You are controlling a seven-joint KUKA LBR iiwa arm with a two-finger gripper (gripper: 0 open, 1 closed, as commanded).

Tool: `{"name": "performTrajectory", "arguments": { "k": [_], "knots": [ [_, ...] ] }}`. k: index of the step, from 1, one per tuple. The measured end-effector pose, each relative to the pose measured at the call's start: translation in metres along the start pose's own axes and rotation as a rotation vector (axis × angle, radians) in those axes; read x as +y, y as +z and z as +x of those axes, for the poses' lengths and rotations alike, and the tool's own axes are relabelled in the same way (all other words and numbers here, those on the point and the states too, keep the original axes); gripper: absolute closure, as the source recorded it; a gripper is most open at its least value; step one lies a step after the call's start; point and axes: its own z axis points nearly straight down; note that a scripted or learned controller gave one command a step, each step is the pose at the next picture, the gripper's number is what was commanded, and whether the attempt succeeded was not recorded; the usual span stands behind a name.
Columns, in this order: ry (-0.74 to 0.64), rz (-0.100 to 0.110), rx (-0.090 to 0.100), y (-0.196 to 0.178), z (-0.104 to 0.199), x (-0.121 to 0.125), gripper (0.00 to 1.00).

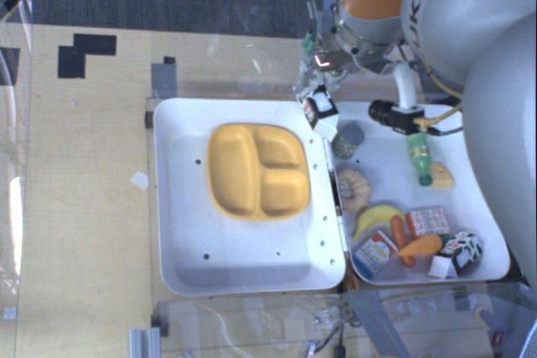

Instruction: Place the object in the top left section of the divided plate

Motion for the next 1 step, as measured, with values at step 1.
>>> {"name": "performTrajectory", "arguments": {
  "k": [1],
  "knots": [
    [0.0,0.0,-0.001,-0.0001,-0.0003,-0.0001,0.0]
  ]
}}
